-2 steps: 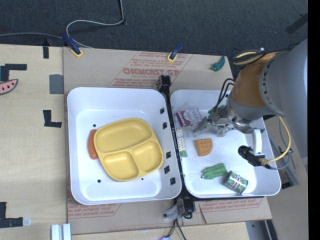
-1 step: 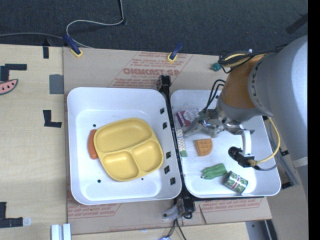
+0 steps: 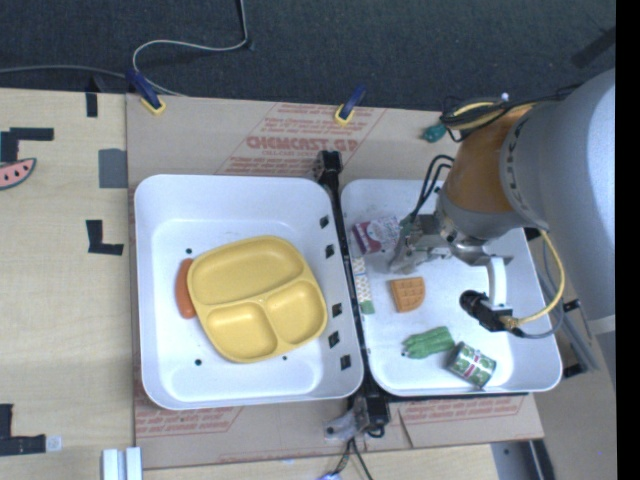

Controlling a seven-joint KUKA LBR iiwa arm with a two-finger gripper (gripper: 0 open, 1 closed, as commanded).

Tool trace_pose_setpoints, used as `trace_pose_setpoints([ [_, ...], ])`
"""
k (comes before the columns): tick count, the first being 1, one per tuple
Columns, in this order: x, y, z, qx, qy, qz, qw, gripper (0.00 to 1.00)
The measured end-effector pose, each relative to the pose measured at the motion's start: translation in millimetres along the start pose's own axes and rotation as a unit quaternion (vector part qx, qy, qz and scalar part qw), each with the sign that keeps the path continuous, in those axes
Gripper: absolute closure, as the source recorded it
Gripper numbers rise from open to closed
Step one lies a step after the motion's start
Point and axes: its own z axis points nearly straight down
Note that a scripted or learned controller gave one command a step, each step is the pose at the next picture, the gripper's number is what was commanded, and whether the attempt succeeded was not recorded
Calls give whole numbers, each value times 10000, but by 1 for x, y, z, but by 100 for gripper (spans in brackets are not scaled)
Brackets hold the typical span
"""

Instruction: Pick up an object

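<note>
My gripper hangs low over the right bin, near its upper middle. Just left of it lies a dark red and white packet. An orange waffle-like square lies right below the gripper, apart from it. Farther toward the front sit a green bumpy object and a small green can on its side. A narrow patterned strip lies along the bin's left wall. The wrist hides the fingers, and I cannot see anything held between them.
The left bin holds a yellow divided plate with an orange object tucked at its left edge. A black divider with clips separates the bins. A yellow cable and black connector hang by the arm on the right.
</note>
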Motion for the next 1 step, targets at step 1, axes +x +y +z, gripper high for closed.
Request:
trace_pose_setpoints([
  [1,0,0,0,0,0,1,10000,0],
])
